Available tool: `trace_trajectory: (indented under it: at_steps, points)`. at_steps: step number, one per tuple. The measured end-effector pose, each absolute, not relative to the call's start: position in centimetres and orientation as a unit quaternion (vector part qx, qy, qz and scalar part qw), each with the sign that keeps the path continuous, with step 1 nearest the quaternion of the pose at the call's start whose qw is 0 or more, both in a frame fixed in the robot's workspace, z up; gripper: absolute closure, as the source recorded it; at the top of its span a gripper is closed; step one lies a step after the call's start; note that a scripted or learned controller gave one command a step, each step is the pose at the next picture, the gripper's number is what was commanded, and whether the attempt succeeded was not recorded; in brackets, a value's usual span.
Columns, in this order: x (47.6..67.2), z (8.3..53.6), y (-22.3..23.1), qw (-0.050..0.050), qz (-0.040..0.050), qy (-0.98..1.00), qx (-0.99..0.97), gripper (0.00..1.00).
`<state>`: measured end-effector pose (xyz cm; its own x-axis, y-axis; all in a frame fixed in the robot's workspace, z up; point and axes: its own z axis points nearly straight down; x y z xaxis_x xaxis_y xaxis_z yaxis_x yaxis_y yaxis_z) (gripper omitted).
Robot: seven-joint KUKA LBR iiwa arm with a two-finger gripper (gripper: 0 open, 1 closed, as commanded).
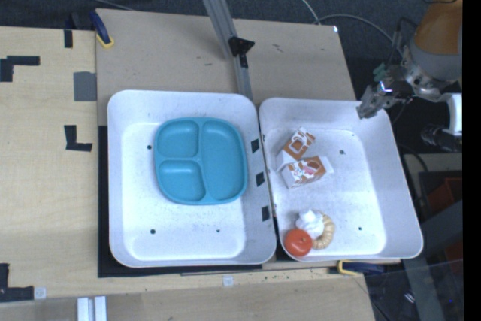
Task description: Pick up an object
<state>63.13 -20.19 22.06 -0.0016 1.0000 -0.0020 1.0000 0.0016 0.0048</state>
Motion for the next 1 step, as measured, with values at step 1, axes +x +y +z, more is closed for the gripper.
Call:
trace_trajectory:
  at_steps: [1]
  points:
    - [63.22,25.36,-20.16,0.002,0.0007,0.708,0.707,1.00]
